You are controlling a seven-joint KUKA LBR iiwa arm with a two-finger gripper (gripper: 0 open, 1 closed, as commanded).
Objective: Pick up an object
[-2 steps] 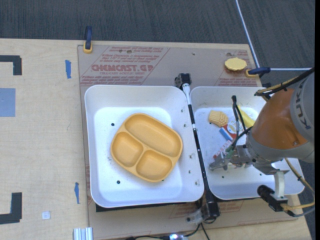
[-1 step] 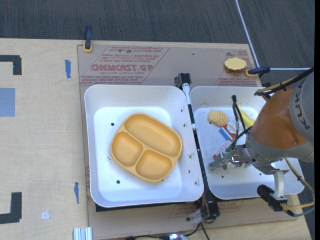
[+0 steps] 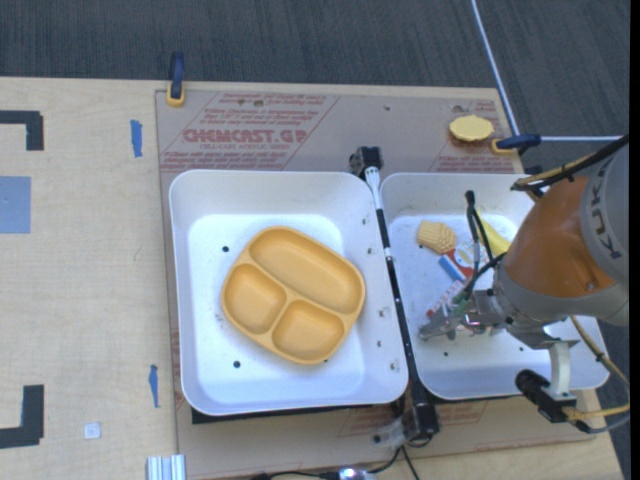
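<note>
On the left, the wooden tabletop (image 3: 80, 298) lies bare but for black corner marks and strips of blue tape (image 3: 136, 138), which look like placement guides for the rig. A printed cardboard sheet (image 3: 250, 128) sits under both bins, pinned at its far edge by a blue and yellow clamp (image 3: 176, 78), presumably so that nothing slides while the arm works.

The left bin (image 3: 190, 218) holds a yellow three-compartment plate (image 3: 292, 295), lying flat and turned at an angle near the bin's middle, apart from every wall.

The right bin (image 3: 445, 373) carries the small things that the task could mean. A yellow waffle-textured piece (image 3: 436, 236) lies toward the far side, with a red and blue item (image 3: 455, 264) just beside it and a yellow object (image 3: 497, 230) partly hidden behind black cables. Their loose scatter suggests they were dropped in, not arranged.

The arm (image 3: 560, 258) reaches in from the right, its orange band over the bin. The tool (image 3: 450, 323) is low in the bin's middle, near the red and blue item, among small metallic and reddish parts. I cannot tell whether it is spread or closed, nor whether anything sits in it; the parts there are too small and cluttered.

A yellow disc (image 3: 471, 128) rests outside the bins on the cardboard's far right corner, beside a second clamp (image 3: 515, 143).
</note>
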